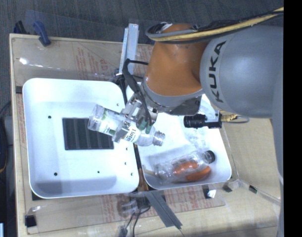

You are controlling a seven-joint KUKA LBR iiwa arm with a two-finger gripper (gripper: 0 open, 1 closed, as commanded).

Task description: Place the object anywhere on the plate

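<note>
The clear plastic bottle (pixel 122 126) hangs tilted over the wall between the bins, its base reaching toward the dark plate (pixel 81 134) in the left bin (pixel 42 132). The gripper (pixel 134 118) is clamped on its middle. Carrying looks mostly done; release over the plate remains. The arm (pixel 230 68) leans in from beyond the plate's right.

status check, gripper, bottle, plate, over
Gripper shut on clear bottle, carried tilted over the seam between bins. Dark plate lies flat in left bin. Another bottle in right bin.
</note>
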